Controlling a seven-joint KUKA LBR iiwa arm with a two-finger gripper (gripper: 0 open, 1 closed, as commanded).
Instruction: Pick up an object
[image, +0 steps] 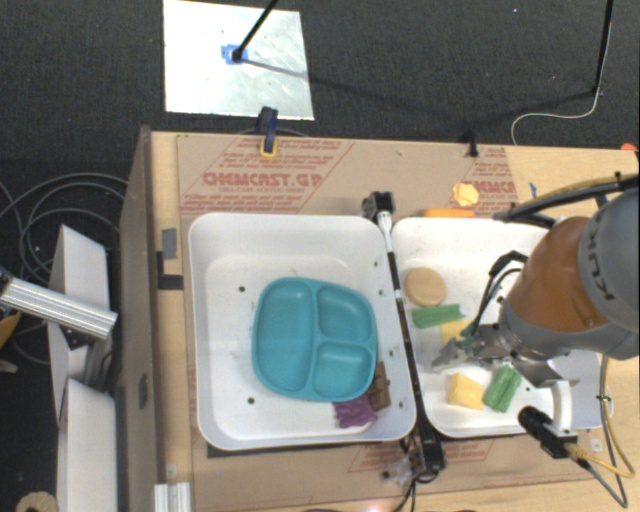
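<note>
- The arm (570, 285) is reaching into the right bin (440, 235), its gripper (452, 350) hanging low among the toys; whether it is apart or together, I cannot tell.
- A tan disc (426, 287), green block (436, 316), yellow wedge (464, 390) and green piece (501, 388) are lying nearby.
- A teal plate (313, 338) is sitting in the left bin (230, 250), a purple toy (352, 412) touching its near edge.

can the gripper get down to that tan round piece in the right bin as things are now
Probably yes. The tan round piece lies uncovered near the right bin's left wall, with a green block just below it. The gripper sits close by, nothing between them.
</note>
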